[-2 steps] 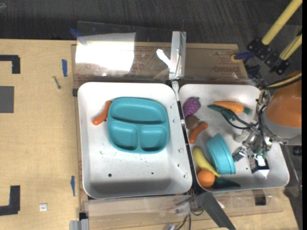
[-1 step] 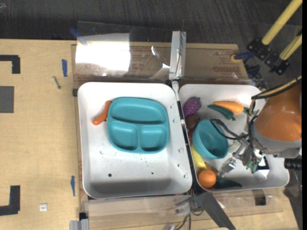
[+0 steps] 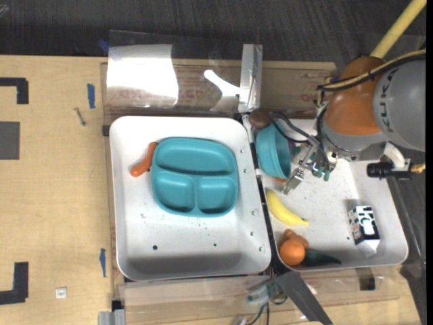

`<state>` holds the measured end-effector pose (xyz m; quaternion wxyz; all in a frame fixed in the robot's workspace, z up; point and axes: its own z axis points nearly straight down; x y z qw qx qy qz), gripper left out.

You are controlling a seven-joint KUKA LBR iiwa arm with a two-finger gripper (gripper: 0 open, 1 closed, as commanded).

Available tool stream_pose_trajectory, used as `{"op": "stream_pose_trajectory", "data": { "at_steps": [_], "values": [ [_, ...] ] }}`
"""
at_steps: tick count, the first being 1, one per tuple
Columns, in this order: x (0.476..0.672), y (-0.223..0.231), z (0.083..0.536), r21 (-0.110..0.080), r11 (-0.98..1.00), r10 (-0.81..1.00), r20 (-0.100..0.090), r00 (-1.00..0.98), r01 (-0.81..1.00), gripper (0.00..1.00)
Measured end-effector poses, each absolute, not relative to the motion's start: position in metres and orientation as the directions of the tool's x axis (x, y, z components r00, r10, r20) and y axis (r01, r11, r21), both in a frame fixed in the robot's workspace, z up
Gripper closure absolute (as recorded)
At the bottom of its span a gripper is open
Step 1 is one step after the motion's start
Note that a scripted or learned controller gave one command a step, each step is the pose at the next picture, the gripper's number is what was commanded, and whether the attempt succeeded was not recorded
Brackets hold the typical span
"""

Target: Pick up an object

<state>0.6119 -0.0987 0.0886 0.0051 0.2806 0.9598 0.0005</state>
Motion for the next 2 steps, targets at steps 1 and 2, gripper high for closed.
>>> {"op": "stream_pose_trajectory", "data": {
  "at_steps": [1,2],
  "values": [
    [0.579,-0.158,0.15,0.005,0.58,0.815,-0.008,-0.58,0.815,0.0],
    [0.649,-0.143,0.119,0.002,0.623,0.782,-0.003,-0.623,0.782,0.0]
  ]
}}
